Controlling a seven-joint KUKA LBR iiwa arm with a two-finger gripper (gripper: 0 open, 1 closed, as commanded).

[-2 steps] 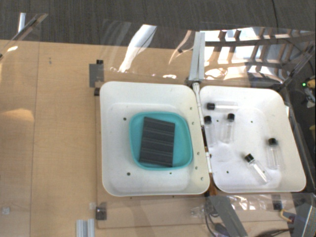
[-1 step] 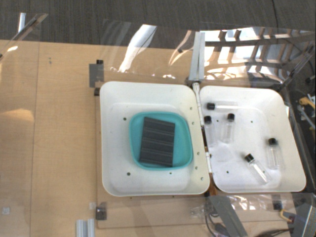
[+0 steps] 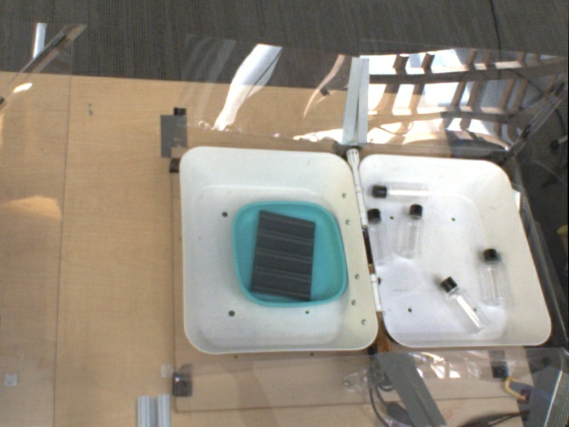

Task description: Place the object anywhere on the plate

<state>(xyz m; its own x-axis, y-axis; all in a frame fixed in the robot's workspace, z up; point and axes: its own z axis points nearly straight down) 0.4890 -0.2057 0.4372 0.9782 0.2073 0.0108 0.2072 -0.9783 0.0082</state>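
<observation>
Two white bins side by side on the tabletop (image 3: 89, 238). Left bin (image 3: 204, 310): one teal plate (image 3: 333, 265) at its middle, one dark ribbed block (image 3: 284, 255) lying flat on that plate, well within the rim. Judged stiff, light, grooved enough to resist slipping; best gripped across the two long edges. Right of the plate, in the second bin (image 3: 480, 176): five small clear vials with black caps (image 3: 449, 286), scattered, likely fragile and prone to rolling. State of the tool: cannot tell.
</observation>
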